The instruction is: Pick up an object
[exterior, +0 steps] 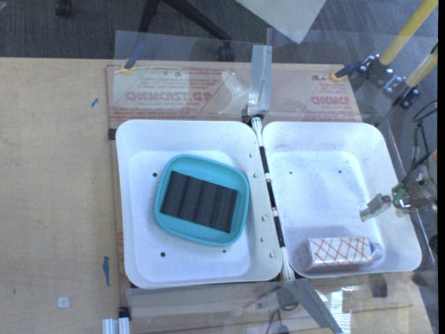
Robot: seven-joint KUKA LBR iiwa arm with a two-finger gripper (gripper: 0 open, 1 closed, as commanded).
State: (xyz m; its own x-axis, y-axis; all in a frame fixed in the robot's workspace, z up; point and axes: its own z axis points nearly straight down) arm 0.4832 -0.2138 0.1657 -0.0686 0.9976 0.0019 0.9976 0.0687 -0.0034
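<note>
Checkered tube (pixel 342 251) at right bin's (pixel 306 155) front, near gripper (pixel 375 207), grip state unclear.

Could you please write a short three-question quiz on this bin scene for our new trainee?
1. True or false: the teal tray lies in the left bin.
2. Which item lies in the right bin? A) a red-checked packet B) a banana C) a mug
3. Fill in: the tray holds dark ____ side by side.

Key: 1 true. 2 A, the red-checked packet at the near edge. 3 blocks.
</note>
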